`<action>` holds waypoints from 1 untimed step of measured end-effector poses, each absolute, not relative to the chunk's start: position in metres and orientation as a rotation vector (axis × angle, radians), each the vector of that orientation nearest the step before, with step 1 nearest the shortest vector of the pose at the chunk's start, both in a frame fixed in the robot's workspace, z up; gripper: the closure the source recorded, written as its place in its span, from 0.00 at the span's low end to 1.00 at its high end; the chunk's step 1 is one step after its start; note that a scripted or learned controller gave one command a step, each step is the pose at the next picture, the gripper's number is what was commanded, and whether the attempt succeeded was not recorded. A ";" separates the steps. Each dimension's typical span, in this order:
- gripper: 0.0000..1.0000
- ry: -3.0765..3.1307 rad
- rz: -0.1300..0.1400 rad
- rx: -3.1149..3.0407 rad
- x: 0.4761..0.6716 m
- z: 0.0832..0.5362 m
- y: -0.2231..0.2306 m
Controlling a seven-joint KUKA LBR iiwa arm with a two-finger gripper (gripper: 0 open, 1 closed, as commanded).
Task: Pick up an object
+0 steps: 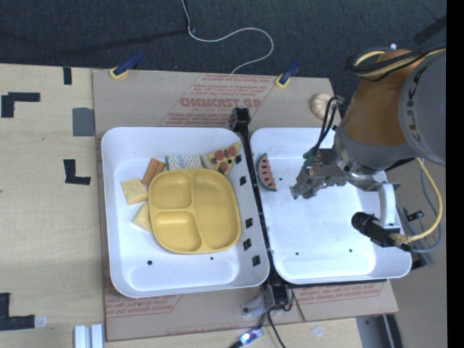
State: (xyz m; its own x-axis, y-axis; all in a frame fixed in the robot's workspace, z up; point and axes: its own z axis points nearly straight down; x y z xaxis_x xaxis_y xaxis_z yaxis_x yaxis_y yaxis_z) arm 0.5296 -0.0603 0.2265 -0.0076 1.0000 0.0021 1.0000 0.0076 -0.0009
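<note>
My gripper (302, 188) hangs over the right bin (326, 263), near its upper middle, at the end of the grey arm with the orange band. A watermelon-slice toy (267, 171) lies in the right bin against the divider, a short way to the left of the gripper and apart from it. In the left bin (123, 267) a yellow divided plate (194, 210) lies on top of other items: a pizza-slice toy (223, 157), an orange stick (152, 171) and pale cracker-like pieces (134, 192).
The bins rest on a cardboard sheet (210, 96) held by blue and yellow clips. A black camera part (375, 228) sticks out from the arm over the right bin's right side. A round beige object (320, 105) lies behind the right bin. A white cable (232, 35) loops at the back.
</note>
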 end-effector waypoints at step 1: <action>1.00 -2.225 0.003 -2.215 0.526 0.223 -0.016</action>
